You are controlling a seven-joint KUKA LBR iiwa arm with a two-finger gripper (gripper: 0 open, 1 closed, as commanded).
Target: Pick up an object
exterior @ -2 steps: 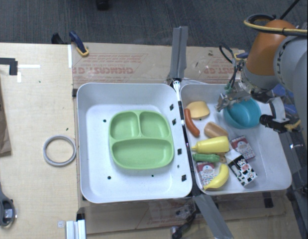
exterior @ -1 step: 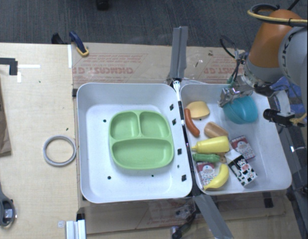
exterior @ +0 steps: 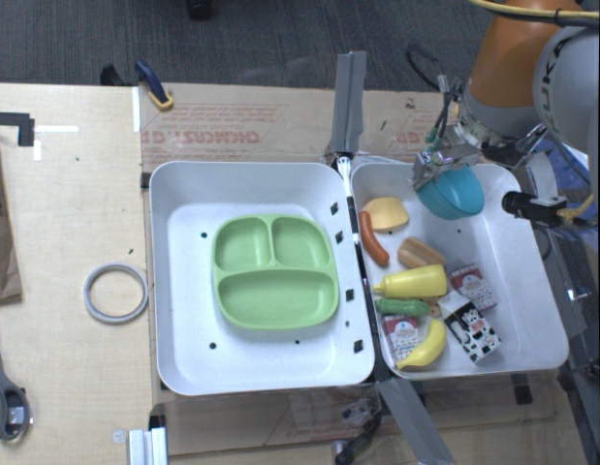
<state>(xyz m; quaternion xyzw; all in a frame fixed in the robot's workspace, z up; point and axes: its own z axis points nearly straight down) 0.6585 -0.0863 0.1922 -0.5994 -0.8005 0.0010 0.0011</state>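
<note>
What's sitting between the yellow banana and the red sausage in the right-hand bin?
In the camera view, a yellow plastic mustard bottle lies between the red sausage and the yellow banana, with a small red-and-green packet just below it.

Bright, even light falls from overhead. The two white bins (exterior: 173, 289) are nearly washed out, with a soft shadow along the inner walls. The green plate (exterior: 275, 271) shows faint sheen. Focus is slightly soft overall. The grey floor (exterior: 232, 17) beyond the bench's far edge is dimmer.
</note>
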